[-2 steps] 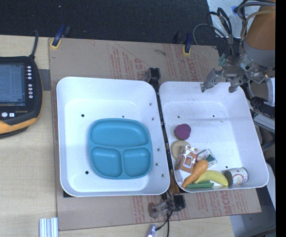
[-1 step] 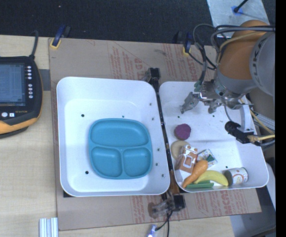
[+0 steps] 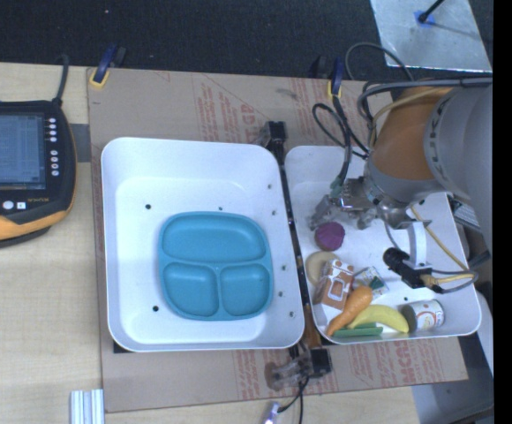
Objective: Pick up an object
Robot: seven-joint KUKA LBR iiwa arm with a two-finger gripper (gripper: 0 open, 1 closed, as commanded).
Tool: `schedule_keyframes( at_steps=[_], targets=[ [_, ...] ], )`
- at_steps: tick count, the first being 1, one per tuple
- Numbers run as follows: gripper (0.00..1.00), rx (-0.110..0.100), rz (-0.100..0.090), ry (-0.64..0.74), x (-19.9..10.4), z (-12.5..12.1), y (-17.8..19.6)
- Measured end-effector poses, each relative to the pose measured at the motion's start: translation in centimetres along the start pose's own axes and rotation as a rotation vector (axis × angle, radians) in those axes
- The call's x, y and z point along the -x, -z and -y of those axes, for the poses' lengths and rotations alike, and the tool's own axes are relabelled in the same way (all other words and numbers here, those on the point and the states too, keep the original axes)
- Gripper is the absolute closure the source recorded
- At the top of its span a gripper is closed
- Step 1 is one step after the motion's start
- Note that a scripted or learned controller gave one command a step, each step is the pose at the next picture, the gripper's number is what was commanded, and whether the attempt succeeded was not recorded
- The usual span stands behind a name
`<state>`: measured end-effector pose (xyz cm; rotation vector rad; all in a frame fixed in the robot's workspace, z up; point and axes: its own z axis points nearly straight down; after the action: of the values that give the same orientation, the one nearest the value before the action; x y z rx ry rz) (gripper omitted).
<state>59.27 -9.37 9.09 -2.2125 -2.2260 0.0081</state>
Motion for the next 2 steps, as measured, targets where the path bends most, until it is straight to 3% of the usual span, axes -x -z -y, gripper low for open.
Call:
schedule_keyframes(
  at_steps=[1, 2],
  targets=[
    [0.00, 0.007, 0.002, -0.002, 3.0, 11.6, 0.1],
    [0.00, 0.002, -0.001, 0.000, 2.1, 6.8, 0.0]
  ],
)
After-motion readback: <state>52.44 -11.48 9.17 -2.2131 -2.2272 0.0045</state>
